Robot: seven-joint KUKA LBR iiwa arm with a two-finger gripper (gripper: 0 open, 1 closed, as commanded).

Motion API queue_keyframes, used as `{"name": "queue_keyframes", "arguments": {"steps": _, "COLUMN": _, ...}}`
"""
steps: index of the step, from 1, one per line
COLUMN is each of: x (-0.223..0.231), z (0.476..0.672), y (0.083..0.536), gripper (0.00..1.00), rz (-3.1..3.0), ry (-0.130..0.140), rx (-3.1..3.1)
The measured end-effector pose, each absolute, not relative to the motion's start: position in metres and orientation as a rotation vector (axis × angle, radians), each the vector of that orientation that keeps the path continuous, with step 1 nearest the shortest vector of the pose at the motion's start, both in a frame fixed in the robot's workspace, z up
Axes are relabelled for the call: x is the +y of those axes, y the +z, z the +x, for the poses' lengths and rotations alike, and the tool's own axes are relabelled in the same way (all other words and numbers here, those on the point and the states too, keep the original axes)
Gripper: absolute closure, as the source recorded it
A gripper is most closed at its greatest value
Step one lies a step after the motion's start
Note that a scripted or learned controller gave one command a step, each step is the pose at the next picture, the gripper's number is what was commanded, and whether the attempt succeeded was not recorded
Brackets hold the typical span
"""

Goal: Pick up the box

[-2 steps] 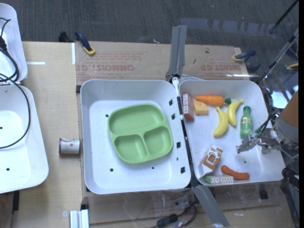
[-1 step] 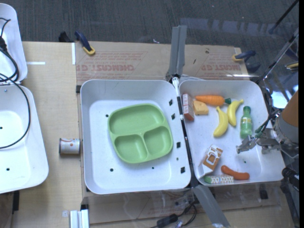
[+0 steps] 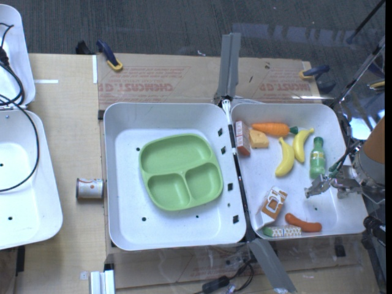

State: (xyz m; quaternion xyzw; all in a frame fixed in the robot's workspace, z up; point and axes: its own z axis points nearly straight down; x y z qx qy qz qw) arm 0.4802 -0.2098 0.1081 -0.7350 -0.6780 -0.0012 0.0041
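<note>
A small orange-and-white box point(image 3: 274, 203) lies tilted on the floor of the right bin point(image 3: 331, 112), toward its front. A second, red-and-white box point(image 3: 240, 138) stands against that bin's left wall. My gripper point(image 3: 318, 187) reaches in from the right and sits low over the right part of the bin, a short way right of the orange-and-white box and just below a green bottle point(image 3: 316, 158). Nothing shows in its grasp.
The right bin also holds a carrot point(image 3: 270, 128), a cheese wedge point(image 3: 259, 139), two bananas point(image 3: 286, 158), a red sausage point(image 3: 302, 223) and a speckled packet point(image 3: 283, 231). The left bin point(image 3: 122, 225) holds a green divided plate point(image 3: 180, 171). A can point(image 3: 89, 188) lies on the bench at the left.
</note>
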Motion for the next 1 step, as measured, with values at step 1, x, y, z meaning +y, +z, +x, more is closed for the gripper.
{"name": "queue_keyframes", "arguments": {"steps": 1, "x": -0.1307, "z": 0.4775, "y": 0.0912, "gripper": 0.0, "rz": -1.666, "ry": 0.0, "rx": -2.662}}
